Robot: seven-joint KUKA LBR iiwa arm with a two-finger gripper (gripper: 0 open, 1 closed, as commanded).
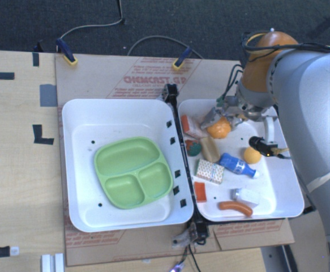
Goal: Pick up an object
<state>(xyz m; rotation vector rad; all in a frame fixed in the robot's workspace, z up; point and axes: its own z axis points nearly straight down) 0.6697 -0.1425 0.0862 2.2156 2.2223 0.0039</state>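
Reaching into the right shallow white bin [286,205] from 3 o'clock, my hand [226,118] sits at the bin's 11 o'clock corner, right over a round orange ball-like object [219,130]. I cannot tell how wide it stands, nor whether it has anything. I judge the orange one the target. To grip well, I would centre over it and descend straight, keeping clear of the tan block [209,149] at its 6 o'clock. A blue plastic bottle [236,164] lies toward 5 o'clock; the green 3-compartment plate [133,171] sits in the left bin.
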